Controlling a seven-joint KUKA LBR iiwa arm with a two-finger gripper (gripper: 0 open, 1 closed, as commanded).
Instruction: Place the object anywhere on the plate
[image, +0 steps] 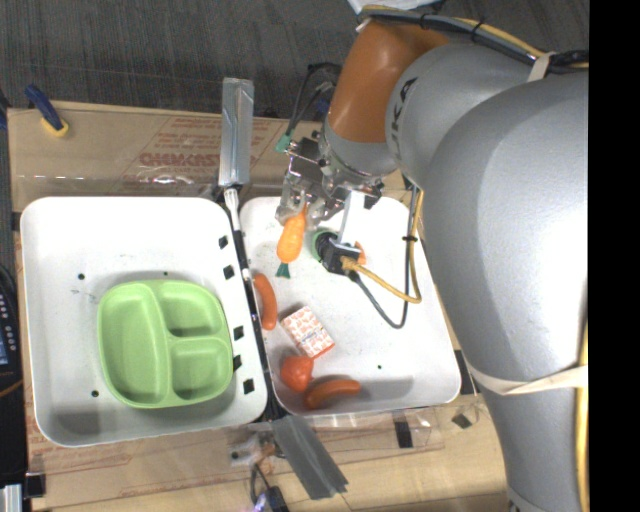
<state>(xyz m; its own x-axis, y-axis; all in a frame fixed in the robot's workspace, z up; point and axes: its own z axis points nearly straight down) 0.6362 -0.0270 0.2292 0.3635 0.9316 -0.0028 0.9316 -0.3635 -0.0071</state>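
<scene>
A light green plastic plate with three compartments lies in the left shallow white bin. In the right shallow white bin are an orange toy carrot with a green tip, a reddish-orange sausage, a small box patterned in red and white checks, a red-orange round tomato and a second reddish sausage. The grey arm wears an orange band; a yellow cable loops beneath it. The table is brown cardboard with faded red print.
</scene>
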